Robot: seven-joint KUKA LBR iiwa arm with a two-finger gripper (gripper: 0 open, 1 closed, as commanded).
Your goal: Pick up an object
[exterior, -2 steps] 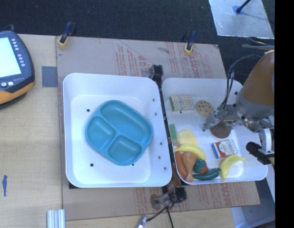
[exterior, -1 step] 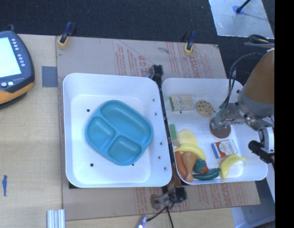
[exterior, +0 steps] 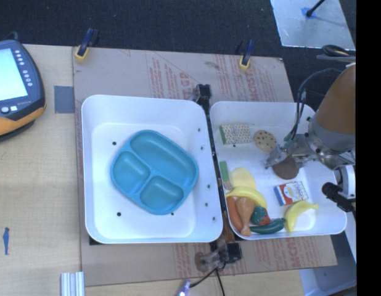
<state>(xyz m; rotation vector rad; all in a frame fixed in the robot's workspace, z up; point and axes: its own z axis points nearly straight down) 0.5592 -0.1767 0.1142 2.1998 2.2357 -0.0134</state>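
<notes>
Your arm [exterior: 336, 113] reaches in from the right over the right bin [exterior: 326, 230], its gripper [exterior: 284, 159] low above a brown disc [exterior: 286, 168] near the bin's middle; you cannot tell how the gripper is set. Just beside it lie a cookie [exterior: 264, 140] and a small carton [exterior: 292, 192]. Bananas [exterior: 299, 213], a carrot [exterior: 243, 213] and a green vegetable [exterior: 268, 227] crowd the near edge. In the left bin [exterior: 95, 165], a blue divided plate [exterior: 154, 171] sits alone.
</notes>
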